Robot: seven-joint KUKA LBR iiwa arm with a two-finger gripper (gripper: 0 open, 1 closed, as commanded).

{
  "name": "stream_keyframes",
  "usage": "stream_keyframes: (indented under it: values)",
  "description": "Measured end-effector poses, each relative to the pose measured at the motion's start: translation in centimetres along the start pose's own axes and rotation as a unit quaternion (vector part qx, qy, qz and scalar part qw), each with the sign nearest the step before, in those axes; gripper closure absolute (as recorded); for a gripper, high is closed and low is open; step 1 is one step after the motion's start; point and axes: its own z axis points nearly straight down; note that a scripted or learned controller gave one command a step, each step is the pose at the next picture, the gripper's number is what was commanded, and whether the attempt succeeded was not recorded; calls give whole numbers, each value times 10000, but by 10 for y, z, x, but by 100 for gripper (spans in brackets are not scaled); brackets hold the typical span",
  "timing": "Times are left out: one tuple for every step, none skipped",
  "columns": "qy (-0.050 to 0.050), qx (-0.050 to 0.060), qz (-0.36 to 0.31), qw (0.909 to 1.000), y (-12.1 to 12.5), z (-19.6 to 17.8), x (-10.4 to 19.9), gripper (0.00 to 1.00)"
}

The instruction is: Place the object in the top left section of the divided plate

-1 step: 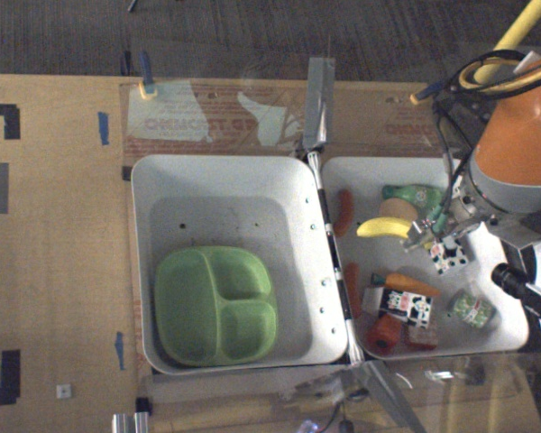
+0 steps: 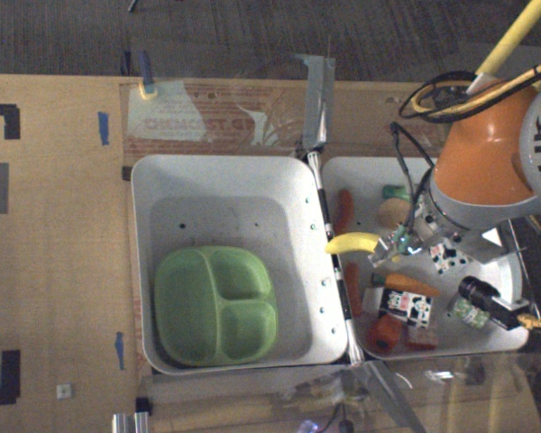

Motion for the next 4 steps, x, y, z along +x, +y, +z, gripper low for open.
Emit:
stream_keyframes:
  values:
    - [1, 2, -215, 9998, 13, 21, 47, 100]
    - [5, 7, -985, 9951, 9, 21, 98, 100]
    - [2, 3, -1979, 9802, 8, 20, 93, 100]
    - [-16, -17, -2555, 9668, 13, 20, 71, 100]
